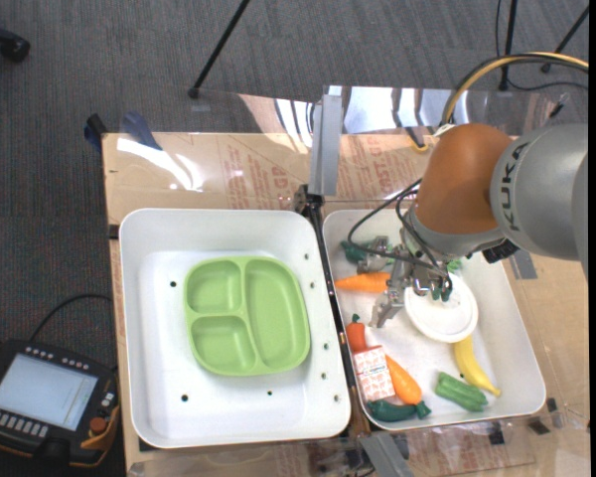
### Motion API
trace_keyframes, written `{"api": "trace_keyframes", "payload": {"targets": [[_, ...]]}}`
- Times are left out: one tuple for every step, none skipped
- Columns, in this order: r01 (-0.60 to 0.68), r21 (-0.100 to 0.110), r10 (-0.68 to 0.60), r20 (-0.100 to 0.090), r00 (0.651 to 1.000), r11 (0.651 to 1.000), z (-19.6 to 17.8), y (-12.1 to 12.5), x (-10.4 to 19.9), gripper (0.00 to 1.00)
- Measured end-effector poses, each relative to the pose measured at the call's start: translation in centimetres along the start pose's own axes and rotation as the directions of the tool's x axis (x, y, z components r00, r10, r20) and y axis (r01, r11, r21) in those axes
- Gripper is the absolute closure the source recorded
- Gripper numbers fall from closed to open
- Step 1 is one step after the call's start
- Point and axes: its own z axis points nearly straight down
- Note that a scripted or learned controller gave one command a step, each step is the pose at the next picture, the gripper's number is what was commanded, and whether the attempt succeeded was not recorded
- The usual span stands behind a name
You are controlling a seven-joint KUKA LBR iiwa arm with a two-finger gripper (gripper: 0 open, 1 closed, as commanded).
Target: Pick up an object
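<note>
I am hanging my pincer [402, 291] low over the right bin [524, 351], near its upper left part, with my arm coming in from the right. Whether the pincer is wide or narrow I cannot tell; the metal parts blur together against the white floor.

The thing nearest to me is the carrot [363, 283], lying just beside the pincer on its left, toward the wall between the two bins. Its long axis is running roughly left to right, with the thicker end pointing at me and the tip pointing at the dividing wall. That is the relation my next move is turning on, as I judge it: to close across the carrot's narrow width I would be needing to shift left a little and line up so that I am squeezing across that axis, not along it.

On my other side, just to the right and slightly below, the white plate [442, 313] is lying flat, close enough that part of my pincer is overlapping its edge in this view. It looks too flat and wide for an easy pinch.

Further down the bin, well apart from me, are sitting a banana [472, 364], a green pepper [461, 391], a second carrot [402, 380] and a small red and white carton [372, 373]. The left bin [139, 266] is holding a green divided tray [246, 315].
</note>
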Motion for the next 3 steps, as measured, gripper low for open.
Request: {"api": "trace_keyframes", "payload": {"targets": [[-0.151,0.001,0.151,0.006,0.989,0.989,-0.3,-3.0,9.8,0.00],[-0.127,-0.001,0.127,0.008,0.992,0.992,-0.4,0.0,4.9,0.00],[-0.121,0.000,0.121,0.009,0.993,0.993,-1.4,0.1,4.8,1.00]]}}
